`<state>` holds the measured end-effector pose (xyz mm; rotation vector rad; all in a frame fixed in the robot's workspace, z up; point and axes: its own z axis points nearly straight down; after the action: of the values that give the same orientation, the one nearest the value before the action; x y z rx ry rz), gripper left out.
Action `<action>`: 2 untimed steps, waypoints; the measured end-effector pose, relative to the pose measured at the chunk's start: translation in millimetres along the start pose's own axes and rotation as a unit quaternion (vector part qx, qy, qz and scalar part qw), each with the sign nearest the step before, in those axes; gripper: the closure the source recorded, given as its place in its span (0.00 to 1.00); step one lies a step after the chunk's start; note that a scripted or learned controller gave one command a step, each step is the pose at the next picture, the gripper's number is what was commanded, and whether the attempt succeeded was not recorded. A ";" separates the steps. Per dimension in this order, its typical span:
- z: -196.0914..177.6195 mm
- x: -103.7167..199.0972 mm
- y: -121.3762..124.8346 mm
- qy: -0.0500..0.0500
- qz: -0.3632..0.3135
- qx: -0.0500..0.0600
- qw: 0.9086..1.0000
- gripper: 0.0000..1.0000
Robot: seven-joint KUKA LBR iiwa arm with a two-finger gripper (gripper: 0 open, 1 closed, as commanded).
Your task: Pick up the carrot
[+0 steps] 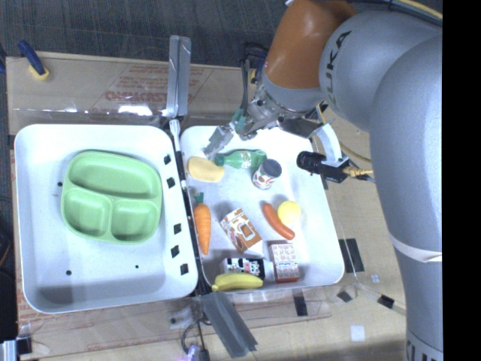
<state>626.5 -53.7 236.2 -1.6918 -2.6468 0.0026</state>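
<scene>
Carrot lies lengthwise along the right bin's left wall, below-left of the pincer, whose finger spread cannot be told.

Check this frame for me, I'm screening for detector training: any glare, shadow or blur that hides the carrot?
Camera view: carrot sharp and evenly lit, in the right bin near the divider; glare sits on the clear sheet behind the bins; soft shadow in the left bin corner; gripper slightly soft.
</scene>
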 end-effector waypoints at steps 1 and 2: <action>-83.9 -27.4 5.0 0.000 0.062 0.000 0.998 0.00; -27.4 -4.5 -8.3 0.001 0.158 0.002 0.987 0.00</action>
<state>620.8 -61.2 263.6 -2.0860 -2.3444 0.0058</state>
